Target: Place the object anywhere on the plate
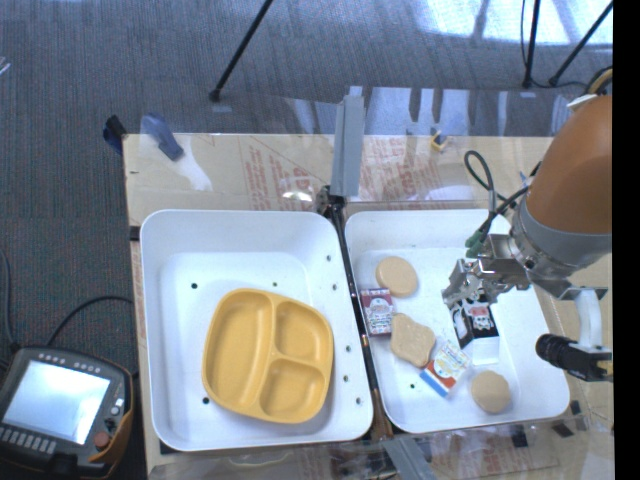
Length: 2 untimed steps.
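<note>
A smooth yellow plastic plate (268, 366) with three compartments and rounded corners lies in the left bin (170, 268), nothing on it. The right bin (430, 230) holds a round tan biscuit (397, 275), a lumpy tan slice (412, 339), another round tan piece (491, 391), a small red carton (378, 311), a flat colourful packet (446, 368) and a black-and-white carton (477, 325) with a red patch; its print is too small to read. The metal tool (470, 290) sits at that carton's upper end, and whether it grips it I cannot tell. Both bins are glossy white, resting on a pale table (230, 173) with faint reddish printing under clear sheeting. Grey carpet (120, 48) lies behind, with tripod legs (245, 43); a handheld screen (60, 400) rests at lower left.
</note>
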Available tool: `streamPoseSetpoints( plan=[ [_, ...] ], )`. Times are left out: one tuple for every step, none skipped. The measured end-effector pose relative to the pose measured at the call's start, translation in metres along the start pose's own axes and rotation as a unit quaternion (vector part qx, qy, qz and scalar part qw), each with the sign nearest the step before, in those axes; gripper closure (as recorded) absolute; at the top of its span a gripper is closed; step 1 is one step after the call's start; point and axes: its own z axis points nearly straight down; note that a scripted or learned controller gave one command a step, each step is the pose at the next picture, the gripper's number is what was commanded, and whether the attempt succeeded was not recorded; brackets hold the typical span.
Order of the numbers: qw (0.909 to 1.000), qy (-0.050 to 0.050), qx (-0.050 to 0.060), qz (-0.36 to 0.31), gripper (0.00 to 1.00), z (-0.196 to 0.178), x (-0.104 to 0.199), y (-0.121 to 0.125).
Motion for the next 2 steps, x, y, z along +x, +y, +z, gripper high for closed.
streamPoseSetpoints(
  plan=[
    [0.9944, -0.001, -0.002, -0.106, 1.00, -0.039, 0.062, 0.035],
    [0.9740, -0.001, 0.000, -0.226, 1.00, -0.034, 0.117, -0.015]
  ],
)
